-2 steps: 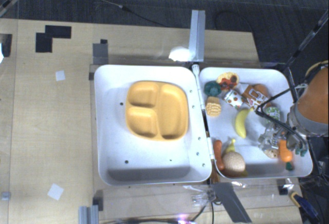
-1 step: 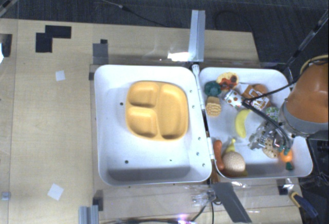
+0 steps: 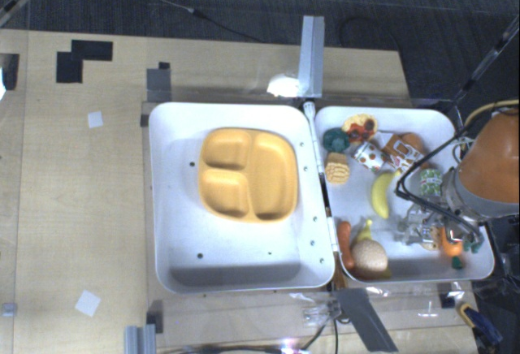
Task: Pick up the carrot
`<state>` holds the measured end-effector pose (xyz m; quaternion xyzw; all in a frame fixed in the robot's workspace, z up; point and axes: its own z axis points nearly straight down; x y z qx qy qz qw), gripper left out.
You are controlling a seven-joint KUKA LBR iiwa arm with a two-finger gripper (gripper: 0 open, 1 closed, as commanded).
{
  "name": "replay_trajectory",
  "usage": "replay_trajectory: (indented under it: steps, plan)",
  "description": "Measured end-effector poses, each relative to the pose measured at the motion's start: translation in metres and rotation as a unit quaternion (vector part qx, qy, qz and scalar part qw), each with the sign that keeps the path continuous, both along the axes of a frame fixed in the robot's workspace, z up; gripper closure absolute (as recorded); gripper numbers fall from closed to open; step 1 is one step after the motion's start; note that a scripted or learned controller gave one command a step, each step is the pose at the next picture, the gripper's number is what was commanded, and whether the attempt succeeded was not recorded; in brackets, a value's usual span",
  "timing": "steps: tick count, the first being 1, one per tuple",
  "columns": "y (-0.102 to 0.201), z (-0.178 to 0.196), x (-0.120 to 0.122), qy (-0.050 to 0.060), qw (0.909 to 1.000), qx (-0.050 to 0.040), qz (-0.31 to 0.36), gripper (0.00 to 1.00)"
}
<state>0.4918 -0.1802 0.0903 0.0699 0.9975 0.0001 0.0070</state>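
The carrot [image 3: 344,238] lies along the left wall of the right bin [image 3: 479,267], beside a brown egg-like lump [image 3: 370,256], probably hard to reach so close to the wall. The pincer [image 3: 426,226] hovers low over the bin's right half, well apart from it; whether it is clenched I cannot tell.

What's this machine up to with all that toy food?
A grey robot arm with an orange band reaches in from the right over the right-hand white bin, which is full of toy food. Its gripper is low near the bin's front right corner, beside a small orange carrot with a green top. I can't tell if it has grasped it. The left white bin holds a yellow divided plate.
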Motion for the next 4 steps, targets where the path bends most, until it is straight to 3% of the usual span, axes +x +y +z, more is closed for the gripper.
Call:
replay_trajectory:
  steps: [1, 2, 3, 4]
  plan:
    - [0.018, 0.001, 0.009, -0.003, 0.9741, -0.0069, 0.226, 1.00]
    - [0.019, 0.014, 0.013, -0.009, 0.9736, -0.0090, 0.228, 1.00]
    - [-0.012, 0.000, 0.025, 0.000, 0.9198, -0.0057, 0.392, 1.00]
    - [-0.024, 0.000, 0.013, -0.003, 0.9336, -0.0064, 0.358, 1.00]
